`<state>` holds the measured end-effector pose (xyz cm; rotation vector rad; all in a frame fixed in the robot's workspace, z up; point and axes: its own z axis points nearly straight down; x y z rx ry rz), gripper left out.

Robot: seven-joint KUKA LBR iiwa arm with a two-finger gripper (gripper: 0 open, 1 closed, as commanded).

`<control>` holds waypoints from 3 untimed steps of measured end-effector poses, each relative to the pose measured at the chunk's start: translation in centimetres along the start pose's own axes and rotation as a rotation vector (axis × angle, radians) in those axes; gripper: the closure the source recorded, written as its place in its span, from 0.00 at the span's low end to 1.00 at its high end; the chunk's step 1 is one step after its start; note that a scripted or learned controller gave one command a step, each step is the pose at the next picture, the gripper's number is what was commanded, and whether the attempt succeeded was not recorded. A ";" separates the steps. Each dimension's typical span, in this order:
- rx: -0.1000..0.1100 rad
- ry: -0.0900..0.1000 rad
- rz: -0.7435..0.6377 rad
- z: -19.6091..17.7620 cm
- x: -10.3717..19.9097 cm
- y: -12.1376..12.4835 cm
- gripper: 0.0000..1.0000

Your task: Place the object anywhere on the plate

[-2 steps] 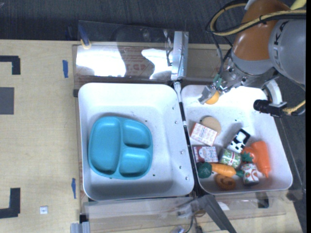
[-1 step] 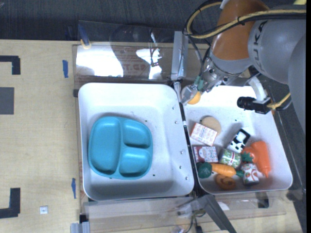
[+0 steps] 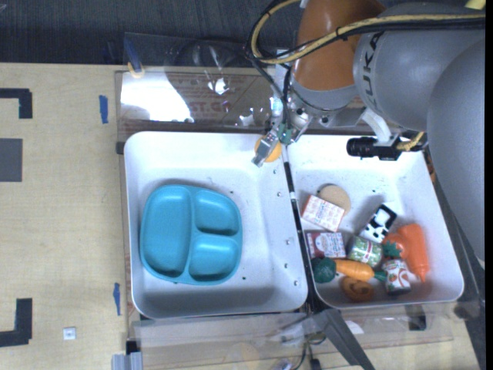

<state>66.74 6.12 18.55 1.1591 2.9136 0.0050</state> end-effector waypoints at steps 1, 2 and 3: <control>0.002 0.005 -0.570 1.0 6.9 1.7 1.00; -0.002 0.000 -0.726 6.5 7.8 4.6 1.00; -0.007 -0.005 -0.634 -1.1 7.9 8.4 1.00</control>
